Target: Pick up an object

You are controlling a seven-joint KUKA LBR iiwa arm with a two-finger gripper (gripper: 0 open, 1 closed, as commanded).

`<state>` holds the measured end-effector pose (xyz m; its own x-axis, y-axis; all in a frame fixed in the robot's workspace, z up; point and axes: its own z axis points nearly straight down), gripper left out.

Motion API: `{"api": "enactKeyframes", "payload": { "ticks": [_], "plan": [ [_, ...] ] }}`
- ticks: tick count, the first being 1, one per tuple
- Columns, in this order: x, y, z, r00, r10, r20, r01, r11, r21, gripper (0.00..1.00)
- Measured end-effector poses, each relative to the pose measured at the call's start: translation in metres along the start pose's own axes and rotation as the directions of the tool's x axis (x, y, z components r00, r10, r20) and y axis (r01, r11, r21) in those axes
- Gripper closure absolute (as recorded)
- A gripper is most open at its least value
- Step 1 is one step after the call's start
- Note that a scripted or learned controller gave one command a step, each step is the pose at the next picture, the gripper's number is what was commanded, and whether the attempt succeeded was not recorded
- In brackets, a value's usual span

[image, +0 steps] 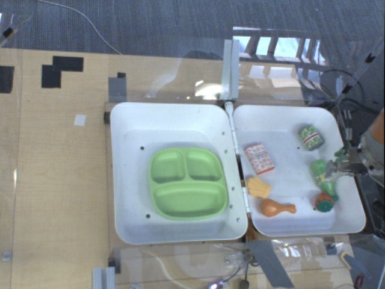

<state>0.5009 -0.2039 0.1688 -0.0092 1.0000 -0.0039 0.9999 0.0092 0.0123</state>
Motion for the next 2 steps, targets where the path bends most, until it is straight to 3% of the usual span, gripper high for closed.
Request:
{"api": "enactKeyframes", "payload": {
  "ticks": [1, 2],
  "plan": [
    [0.051, -0.013, 0.018, 1.000, 0.004, -0.003, -0.004, 1.000, 0.009, 1.00],
    [0.103, 0.025, 0.047, 1.000, 0.003, -0.004, -0.003, 1.000, 0.011, 1.00]
  ]
}}
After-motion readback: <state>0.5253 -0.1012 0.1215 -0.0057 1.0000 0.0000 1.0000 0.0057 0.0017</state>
